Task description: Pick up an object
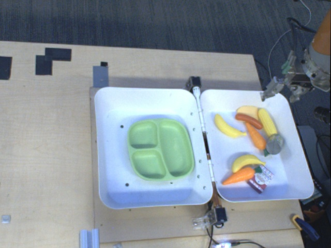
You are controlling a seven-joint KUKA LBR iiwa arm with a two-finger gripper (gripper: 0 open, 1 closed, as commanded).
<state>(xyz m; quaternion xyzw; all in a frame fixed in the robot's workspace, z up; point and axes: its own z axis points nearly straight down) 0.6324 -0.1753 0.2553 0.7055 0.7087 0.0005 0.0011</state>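
The pincer (282, 88) hangs above the right bin's (289, 190) far corner, near the corn (267, 122).

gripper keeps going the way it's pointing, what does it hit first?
The gripper points down-left over the right bin's far corner. Likely first contact is the bin's rim or floor there, ahead of the corn cob and hot dog. Height is hard to judge.

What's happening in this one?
The arm's gripper sits at the upper right corner of the right bin, with nothing seen held. That bin holds toy food: two bananas, corn, carrots and more. The left bin holds a green tray.
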